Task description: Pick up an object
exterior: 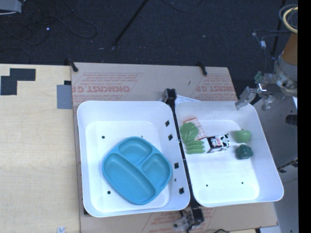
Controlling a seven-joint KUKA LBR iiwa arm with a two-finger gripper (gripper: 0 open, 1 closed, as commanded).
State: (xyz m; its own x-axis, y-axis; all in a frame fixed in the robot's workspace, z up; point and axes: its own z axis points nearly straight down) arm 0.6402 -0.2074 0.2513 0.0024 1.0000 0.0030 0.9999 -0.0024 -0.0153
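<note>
I see the end effector (256, 95) hovering off the right bin's (265, 191) upper right corner; I cannot tell how it is set. In that bin lie a green leafy piece (191, 137), a small black-and-white packet (218, 142) with print too small to read, and two green lumps (242, 143). The left bin (92, 125) carries a blue divided plate (136, 169). The cardboard (116, 81) beneath shows mirrored red lettering.

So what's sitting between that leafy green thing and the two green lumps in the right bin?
In the camera view, a small black-and-white toy lies between the leafy green piece and the two green lumps, on the right bin's floor.
</note>
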